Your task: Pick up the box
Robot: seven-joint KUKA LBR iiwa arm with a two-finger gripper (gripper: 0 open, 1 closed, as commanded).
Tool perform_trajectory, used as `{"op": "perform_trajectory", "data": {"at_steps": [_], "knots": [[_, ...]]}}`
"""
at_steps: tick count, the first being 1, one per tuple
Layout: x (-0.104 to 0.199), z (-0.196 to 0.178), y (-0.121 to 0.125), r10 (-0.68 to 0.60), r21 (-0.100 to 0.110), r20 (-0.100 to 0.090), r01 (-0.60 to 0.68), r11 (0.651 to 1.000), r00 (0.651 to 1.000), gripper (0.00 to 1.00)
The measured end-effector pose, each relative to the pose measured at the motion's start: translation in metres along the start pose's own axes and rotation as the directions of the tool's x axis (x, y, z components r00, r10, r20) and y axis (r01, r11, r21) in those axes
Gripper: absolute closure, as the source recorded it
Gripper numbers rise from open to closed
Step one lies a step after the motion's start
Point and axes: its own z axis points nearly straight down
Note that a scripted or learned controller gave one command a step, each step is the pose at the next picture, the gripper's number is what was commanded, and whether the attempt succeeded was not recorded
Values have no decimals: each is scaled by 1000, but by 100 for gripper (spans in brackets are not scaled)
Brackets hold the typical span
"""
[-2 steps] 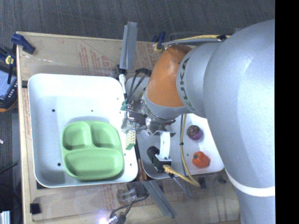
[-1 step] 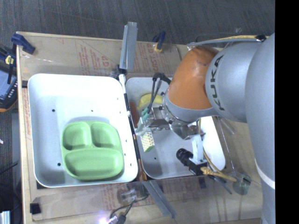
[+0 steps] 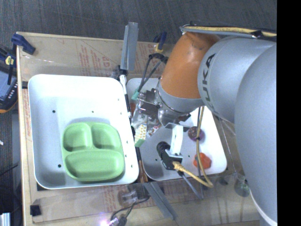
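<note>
Dark grey carpet (image 3: 70, 8) surrounds a pale board bench (image 3: 70, 55) bearing two shallow white bins side by side; grey arm (image 3: 244, 88) with orange band (image 3: 188, 65) reaching in from the view's right, covering most of the right bin (image 3: 151, 168); claw (image 3: 145, 117) low over that bin's left rim, close beside the left bin (image 3: 70, 102); state of claw: cannot tell, its opening hidden under wrist and cabling; box (image 3: 140, 133), small, pale with green and yellow print, just below the claw in the view, touching or just beside it, at the right bin's left edge; whether it is gripped or merely lying there, cannot tell; green divided tray (image 3: 94, 152), three compartments, flat, well left of the claw and lower, in the left bin; dark red round item (image 3: 194, 133), right of the claw, in the right bin; orange-red item (image 3: 203, 161), right of and below the claw, near that bin's lower right corner; blue clamp (image 3: 22, 42), far up and left of the claw, at the bench corner; grey metal bar (image 3: 130, 44), above the claw, at the bench's upper edge.
</note>
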Motion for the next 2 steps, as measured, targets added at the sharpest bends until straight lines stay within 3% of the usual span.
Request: {"op": "perform_trajectory", "data": {"at_steps": [1, 2], "knots": [[-67, 37, 39, -223, 5, 0, 223, 975, 975, 100], [-68, 49, 16, -349, 4, -1, 349, 937, 937, 100]]}}
